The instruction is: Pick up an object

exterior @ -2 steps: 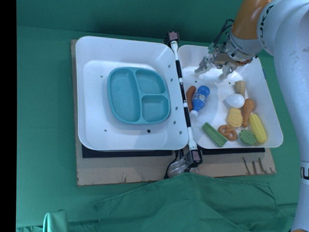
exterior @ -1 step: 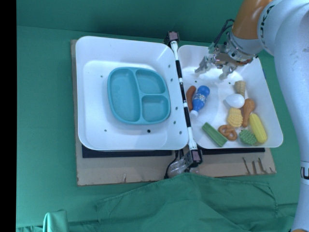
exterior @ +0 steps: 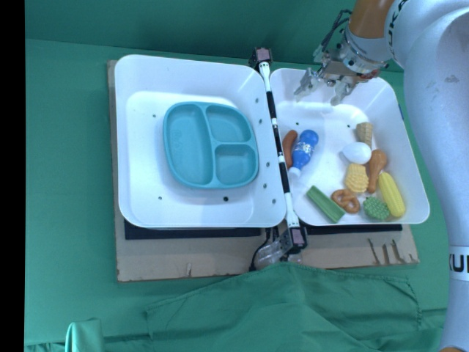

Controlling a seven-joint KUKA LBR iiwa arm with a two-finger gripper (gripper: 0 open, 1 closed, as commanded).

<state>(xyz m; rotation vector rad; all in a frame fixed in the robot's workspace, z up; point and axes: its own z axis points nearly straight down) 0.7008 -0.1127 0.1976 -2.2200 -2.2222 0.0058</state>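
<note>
**My hand hangs open over the far end of the right bin**

My hand (exterior: pixel 320 88) sits above the far rim of the right bin (exterior: pixel 410 152), its two fingers spread apart with nothing between them. My grey arm (exterior: pixel 440 123) comes in from the right, the orange band (exterior: pixel 374 6) just above the wrist.

The things I could pick all lie in the nearer part of this bin, apart from my hand. Against the divider (exterior: pixel 277 145) between the bins lie a red sausage (exterior: pixel 290 144) and a blue and white bottle (exterior: pixel 303 149), side by side and touching. Towards the right wall I see a small tan piece (exterior: pixel 364 132), a white egg (exterior: pixel 357 152) just below it, and a brown drumstick (exterior: pixel 376 167) beside the egg. A yellow corn cob (exterior: pixel 356 177) lies next to the drumstick, with a longer yellow cob (exterior: pixel 390 193) nearer the right rim. Along the near edge sit a green stick (exterior: pixel 325 204), a pretzel (exterior: pixel 346 199) and a green knobbly piece (exterior: pixel 376 209) (what it is, I cannot tell).

The left bin (exterior: pixel 146 79) holds a teal divided plate (exterior: pixel 210 145) with three compartments. Both bins rest on cardboard (exterior: pixel 146 259) over the green worktop (exterior: pixel 66 160), and a fold of green cloth (exterior: pixel 293 306) lies at the near edge.
</note>
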